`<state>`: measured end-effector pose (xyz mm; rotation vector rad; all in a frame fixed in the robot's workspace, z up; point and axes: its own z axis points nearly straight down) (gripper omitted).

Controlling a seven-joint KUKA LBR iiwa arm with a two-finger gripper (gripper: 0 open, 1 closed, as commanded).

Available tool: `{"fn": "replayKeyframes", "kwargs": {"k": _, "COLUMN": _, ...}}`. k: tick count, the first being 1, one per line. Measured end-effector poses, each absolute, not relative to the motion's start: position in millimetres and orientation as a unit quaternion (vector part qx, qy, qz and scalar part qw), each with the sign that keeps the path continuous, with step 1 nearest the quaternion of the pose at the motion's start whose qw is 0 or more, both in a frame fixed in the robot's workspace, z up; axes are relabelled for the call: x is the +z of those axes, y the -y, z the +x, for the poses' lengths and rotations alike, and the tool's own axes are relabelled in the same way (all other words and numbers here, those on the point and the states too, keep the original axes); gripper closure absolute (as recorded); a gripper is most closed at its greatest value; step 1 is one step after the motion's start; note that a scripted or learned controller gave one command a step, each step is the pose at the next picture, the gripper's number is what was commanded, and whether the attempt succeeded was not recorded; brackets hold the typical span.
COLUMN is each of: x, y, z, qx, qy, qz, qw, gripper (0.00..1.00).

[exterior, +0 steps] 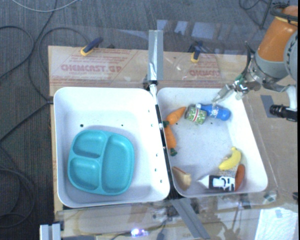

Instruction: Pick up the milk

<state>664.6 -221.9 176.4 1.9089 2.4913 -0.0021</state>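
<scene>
Milk (222,182) lay on side at lower right of right bin (255,144), long axis across frame; gripper (221,96) hovered at upper right, well apart; claw state: cannot tell.

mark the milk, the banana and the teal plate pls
milk (221,182), camera view: on its black-and-white label, near the front of the right bin.
banana (230,160), camera view: on the middle of its yellow curve.
teal plate (101,160), camera view: on the ridge between its compartments.
</scene>
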Motion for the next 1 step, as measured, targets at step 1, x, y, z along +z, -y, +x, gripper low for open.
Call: {"fn": "replayKeyframes", "kwargs": {"k": 1, "x": 194.5, "y": 208.8, "z": 668.6, "qx": -0.0021, "qy": -0.813, "qz": 0.582, "qw": 0.002, "gripper": 0.00}}
